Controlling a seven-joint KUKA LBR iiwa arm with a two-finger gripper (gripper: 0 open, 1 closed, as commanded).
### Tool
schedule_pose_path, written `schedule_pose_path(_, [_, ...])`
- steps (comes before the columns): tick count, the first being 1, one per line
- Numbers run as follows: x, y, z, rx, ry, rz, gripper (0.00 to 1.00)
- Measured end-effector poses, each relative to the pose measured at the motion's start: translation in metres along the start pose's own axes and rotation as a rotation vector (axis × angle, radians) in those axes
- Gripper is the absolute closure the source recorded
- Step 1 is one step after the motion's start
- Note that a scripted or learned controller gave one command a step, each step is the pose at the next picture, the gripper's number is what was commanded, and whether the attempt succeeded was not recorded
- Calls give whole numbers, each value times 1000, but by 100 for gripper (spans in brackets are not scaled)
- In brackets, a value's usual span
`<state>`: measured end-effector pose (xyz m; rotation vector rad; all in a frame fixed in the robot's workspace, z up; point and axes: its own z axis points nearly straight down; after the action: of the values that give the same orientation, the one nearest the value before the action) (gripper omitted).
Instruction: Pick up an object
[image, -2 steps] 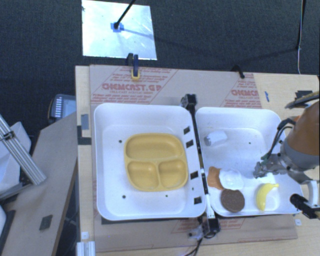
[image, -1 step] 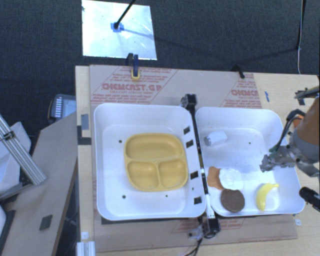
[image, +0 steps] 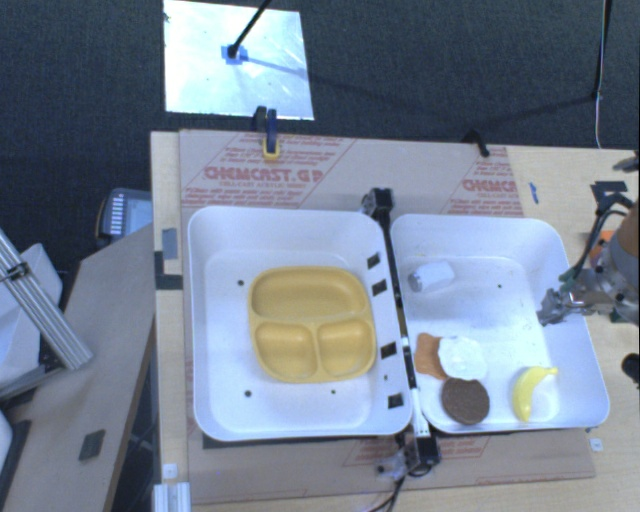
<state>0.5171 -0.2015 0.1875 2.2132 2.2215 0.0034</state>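
**My gripper at the right bin's edge, most of my arm cut off**

My gripper (image: 553, 306) sits at the right rim of the right bin (image: 500, 232), small and dark against the white wall. It is blurred at the tip, so I cannot tell whether it is parted or closed, and I see nothing in it. Behind it my arm (image: 618, 270) runs off the picture's right edge, so only the wrist end is visible.

The things to pick lie in this same bin, to my gripper's left and toward the near side. Closest is a yellow banana (image: 532, 391), nearer the camera than my gripper and apart from it. Further left lie a brown round disc (image: 465, 400), a white round piece (image: 463, 356) touching it from above, and a tan slice (image: 428, 354) partly tucked under the white piece, so its full shape is hidden. A small white cylinder (image: 431, 275) lies on its side well to my left, pale against the bin floor and hard to make out.

Beyond the divider, the left bin (image: 220, 240) holds a yellow divided tray (image: 307, 322), far from my gripper.
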Motion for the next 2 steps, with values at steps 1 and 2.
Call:
schedule_pose_path(1, [-1,2,-44,0,0,-1,100])
schedule_pose_path(2, [62,16,-46,2,4,-7,100])
